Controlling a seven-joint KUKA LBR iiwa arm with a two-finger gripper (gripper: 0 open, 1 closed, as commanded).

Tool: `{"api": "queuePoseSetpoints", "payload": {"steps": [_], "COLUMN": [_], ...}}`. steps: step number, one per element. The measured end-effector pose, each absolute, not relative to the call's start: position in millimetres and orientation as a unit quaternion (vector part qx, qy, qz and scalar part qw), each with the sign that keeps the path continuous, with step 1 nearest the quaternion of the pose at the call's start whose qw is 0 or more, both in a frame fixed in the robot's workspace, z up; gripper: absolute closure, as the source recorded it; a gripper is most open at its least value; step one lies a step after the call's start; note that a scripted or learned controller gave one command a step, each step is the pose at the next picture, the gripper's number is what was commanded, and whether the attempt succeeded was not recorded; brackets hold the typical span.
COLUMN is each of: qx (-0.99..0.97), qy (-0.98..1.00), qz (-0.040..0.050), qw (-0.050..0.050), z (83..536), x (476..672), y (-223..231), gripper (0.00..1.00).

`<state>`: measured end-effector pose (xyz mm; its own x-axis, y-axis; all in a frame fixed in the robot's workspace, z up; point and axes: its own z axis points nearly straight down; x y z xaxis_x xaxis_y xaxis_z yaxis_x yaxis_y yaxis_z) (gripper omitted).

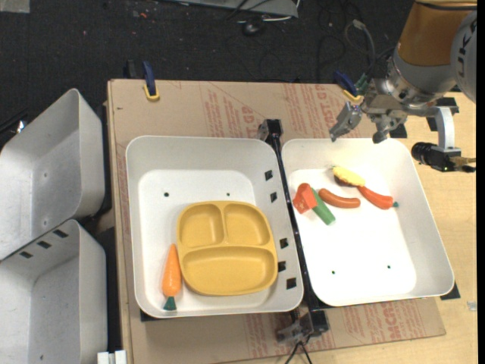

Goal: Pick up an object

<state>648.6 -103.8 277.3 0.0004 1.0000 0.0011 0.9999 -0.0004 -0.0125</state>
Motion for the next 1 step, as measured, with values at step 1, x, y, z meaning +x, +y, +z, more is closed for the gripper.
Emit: {"api": "queuePoseSetpoints", "payload": {"steps": [1], "qx": [-0.707], "qy": [-0.708], "qz": [0.0000], "qw": [0.000], "z": [285.3], "x": [650.4], "y": [-103.4], "gripper": [0.00]}}
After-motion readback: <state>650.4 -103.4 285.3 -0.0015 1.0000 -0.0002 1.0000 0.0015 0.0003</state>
